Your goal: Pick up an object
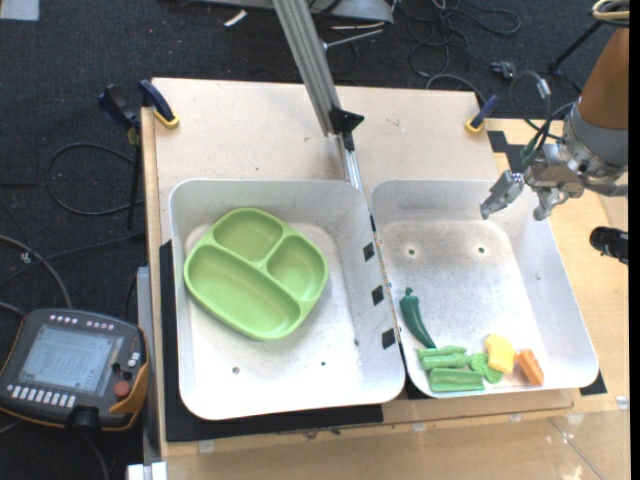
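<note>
My gripper hangs over the far right edge of the right bin, its two fingers spread open with nothing between them. Toy food lies at that bin's near end, well below the gripper. A dark green pepper lies left of centre. Green bean pods lie along the near wall. A yellow piece and an orange carrot sit at the near right corner.
A light green divided plate rests in the left bin. A slanted metal pole rises from between the bins at the back. A teach pendant lies off the bench at the lower left.
</note>
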You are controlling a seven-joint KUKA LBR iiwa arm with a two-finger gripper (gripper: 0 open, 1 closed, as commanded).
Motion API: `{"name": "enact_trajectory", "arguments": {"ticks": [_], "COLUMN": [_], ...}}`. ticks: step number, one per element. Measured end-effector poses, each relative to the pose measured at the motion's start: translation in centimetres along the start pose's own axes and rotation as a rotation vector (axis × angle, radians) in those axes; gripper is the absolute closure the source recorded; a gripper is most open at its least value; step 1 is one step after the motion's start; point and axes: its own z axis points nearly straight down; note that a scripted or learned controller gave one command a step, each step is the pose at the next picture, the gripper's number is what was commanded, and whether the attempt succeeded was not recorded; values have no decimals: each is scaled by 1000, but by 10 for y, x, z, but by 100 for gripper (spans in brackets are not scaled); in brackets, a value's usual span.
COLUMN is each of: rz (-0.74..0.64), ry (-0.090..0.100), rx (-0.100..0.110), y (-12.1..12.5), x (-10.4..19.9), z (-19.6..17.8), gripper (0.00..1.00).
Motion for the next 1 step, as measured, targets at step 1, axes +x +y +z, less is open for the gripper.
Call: {"name": "enact_trajectory", "arguments": {"ticks": [1], "rz": [6], "ry": [4], "rx": [8], "y": [-69], "x": [2], "z": [119], "gripper": [0]}}
